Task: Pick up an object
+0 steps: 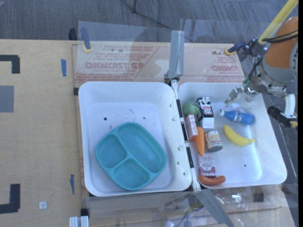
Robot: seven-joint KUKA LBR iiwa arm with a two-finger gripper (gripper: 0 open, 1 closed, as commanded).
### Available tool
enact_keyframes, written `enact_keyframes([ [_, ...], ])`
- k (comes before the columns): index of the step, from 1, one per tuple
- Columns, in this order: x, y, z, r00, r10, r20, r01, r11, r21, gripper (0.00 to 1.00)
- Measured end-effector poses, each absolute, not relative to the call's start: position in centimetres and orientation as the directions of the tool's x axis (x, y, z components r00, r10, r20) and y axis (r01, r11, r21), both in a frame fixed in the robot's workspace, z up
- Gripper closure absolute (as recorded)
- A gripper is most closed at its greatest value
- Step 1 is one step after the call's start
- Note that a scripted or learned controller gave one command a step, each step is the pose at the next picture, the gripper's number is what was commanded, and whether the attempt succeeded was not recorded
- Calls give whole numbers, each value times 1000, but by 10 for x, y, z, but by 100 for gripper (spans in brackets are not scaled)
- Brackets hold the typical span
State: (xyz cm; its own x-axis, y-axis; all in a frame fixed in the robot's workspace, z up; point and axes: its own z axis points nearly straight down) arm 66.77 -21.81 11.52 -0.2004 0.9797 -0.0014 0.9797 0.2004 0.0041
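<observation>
Hovering over the right bin's [270,174] far edge, the gripper [239,93] looks open and holds nothing; the blue bottle [238,117] lies just beneath it, unlifted; the pick-up looks barely begun.

One fixed camera sits above the bench [38,126] and looks down at a slant, far enough back to take in both white bins whole. The gripper [239,92] enters at the upper right; the right bin [272,167] lies just below and beside it, the left bin [87,96] well off to its left, nearer the frame's middle.
</observation>
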Motion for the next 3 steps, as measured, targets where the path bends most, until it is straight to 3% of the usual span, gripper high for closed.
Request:
enact_keyframes([
  [1, 583, -214, 88, -151, 989, 1, 989, 151, 7, 0],
  [2, 584, -217, 100, -146, 989, -5, 989, 146, 15, 100],
  [3, 584, -217, 100, -146, 989, -3, 989, 146, 14, 0],
])
